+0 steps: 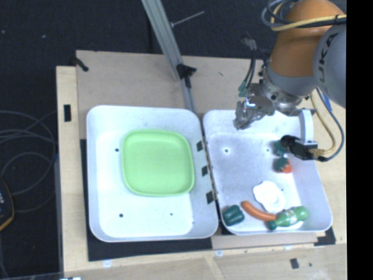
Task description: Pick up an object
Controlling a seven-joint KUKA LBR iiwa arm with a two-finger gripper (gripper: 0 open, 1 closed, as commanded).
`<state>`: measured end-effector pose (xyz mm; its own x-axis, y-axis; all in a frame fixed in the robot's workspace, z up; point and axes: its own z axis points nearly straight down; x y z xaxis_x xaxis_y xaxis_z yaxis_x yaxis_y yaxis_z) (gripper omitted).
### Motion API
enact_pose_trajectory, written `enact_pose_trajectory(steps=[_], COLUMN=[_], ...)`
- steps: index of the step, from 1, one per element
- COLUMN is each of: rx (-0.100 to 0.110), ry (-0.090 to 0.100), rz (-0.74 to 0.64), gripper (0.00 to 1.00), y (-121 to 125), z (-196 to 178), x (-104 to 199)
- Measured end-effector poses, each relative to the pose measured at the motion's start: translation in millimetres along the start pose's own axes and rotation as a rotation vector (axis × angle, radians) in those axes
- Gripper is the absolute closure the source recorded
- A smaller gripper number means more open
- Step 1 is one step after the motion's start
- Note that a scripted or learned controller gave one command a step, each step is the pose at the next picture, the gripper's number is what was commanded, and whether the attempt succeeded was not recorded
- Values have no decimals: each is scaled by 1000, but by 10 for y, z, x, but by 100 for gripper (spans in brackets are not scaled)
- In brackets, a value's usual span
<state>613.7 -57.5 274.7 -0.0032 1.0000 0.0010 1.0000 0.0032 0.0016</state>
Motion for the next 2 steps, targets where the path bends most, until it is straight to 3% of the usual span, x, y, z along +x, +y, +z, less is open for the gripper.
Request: enact_pose_trajectory(steps=[2], rx=[2], ry=[-1], rz=[0], gripper=[100], y=[-373], z=[131], x=[971])
